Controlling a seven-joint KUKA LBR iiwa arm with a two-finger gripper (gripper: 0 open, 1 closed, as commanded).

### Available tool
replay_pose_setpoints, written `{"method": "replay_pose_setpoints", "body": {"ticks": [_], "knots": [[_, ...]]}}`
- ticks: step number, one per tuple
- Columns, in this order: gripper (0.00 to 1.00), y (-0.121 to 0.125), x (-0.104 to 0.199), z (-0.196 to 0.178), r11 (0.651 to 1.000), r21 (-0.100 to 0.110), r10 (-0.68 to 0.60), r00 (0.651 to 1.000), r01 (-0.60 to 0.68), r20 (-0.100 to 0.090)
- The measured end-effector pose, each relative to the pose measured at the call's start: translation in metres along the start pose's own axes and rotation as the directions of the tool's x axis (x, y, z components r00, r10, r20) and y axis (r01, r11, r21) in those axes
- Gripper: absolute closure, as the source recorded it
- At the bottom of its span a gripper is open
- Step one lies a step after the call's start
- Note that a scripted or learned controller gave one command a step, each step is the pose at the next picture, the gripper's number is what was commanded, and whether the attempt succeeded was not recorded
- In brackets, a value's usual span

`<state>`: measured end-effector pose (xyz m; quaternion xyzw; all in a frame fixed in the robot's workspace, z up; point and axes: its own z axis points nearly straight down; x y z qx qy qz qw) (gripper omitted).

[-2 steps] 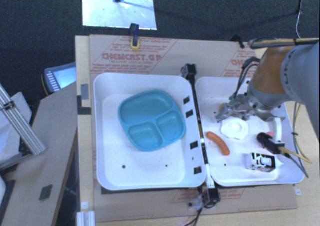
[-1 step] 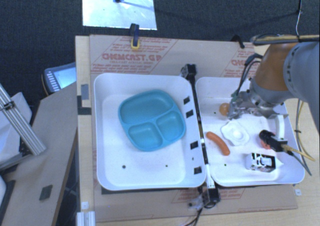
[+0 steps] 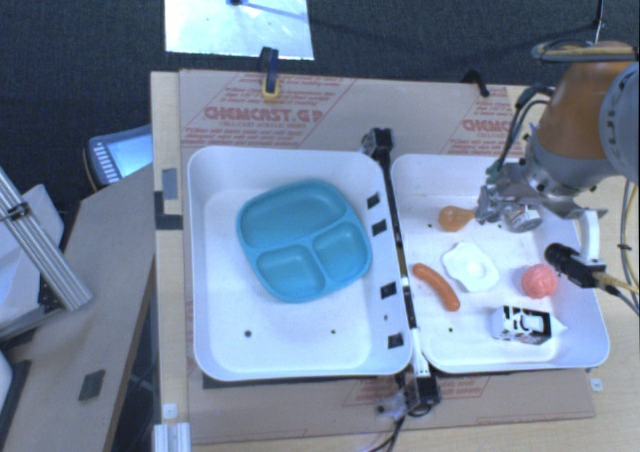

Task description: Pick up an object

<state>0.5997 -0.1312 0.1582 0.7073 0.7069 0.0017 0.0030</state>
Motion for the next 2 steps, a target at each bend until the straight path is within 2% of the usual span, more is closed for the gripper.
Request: {"method": "replay_pose_setpoints", "body": {"ticks": [1,2], "knots": [[1.0,0.005,0.0,-0.065,1.0,-0.002,-0.005,1.0,0.005,0.0],[1.0,0.006,0.0,-0.104,1.0,0.001,-0.005,1.0,0.005,-0.001]]}}
